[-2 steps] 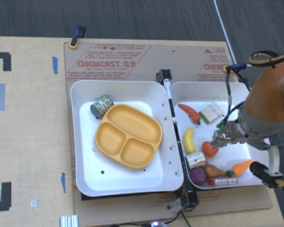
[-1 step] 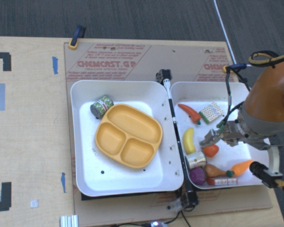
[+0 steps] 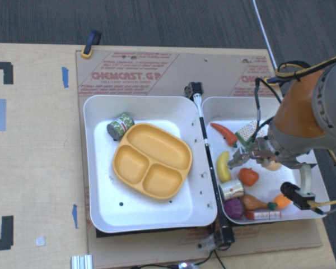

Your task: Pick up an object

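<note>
My gripper [image 3: 236, 152] hangs over the left part of the right bin [image 3: 320, 179], just right of a yellow banana [image 3: 223, 167]. Its fingers look spread, with nothing between them. A red chili pepper [image 3: 223, 132] lies up-left of it and a red tomato [image 3: 248, 176] just below it. Along the bin's near wall sit a silver can [image 3: 232, 190], a purple vegetable [image 3: 233, 208] and a carrot [image 3: 256, 203]. A pale item [image 3: 273, 164] is partly hidden under the wrist.
The left bin [image 3: 96, 150] holds a yellow divided plate [image 3: 152, 160] and a small green can [image 3: 120, 126] at its upper left. An orange piece [image 3: 283, 201] and a white mesh-patterned item [image 3: 247, 130] lie in the right bin. A black rod [image 3: 203, 129] lies along the bins' shared edge.
</note>
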{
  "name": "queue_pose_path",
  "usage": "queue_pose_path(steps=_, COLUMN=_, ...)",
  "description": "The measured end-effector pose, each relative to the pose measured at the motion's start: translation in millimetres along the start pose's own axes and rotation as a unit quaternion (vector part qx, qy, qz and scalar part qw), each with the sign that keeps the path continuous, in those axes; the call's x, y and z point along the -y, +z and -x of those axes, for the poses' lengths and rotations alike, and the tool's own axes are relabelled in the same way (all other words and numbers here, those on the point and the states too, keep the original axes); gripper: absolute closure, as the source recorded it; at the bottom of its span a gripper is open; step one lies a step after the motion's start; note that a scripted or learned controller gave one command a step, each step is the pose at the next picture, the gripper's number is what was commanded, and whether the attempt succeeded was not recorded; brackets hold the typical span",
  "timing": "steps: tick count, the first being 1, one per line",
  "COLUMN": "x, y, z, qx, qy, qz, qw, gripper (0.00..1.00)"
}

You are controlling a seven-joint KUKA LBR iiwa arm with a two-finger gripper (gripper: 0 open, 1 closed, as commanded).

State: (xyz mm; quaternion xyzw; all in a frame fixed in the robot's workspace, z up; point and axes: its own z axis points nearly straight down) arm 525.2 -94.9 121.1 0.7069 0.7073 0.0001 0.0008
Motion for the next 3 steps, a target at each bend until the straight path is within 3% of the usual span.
queue_pose_path(steps=1, x=13.8, y=28.9, z=1.3, qx=0.001, qy=0.002, qz=0.006, qw=1.0, gripper=0.0)
queue_pose_path(steps=2, x=14.0, y=23.0, z=-1.6, qx=0.001, qy=0.0, qz=0.006, qw=1.0, gripper=1.0)
queue_pose_path(steps=3, x=13.5, y=13.1, z=-1.7, qx=0.002, qy=0.0, qz=0.007, qw=1.0, gripper=1.0)
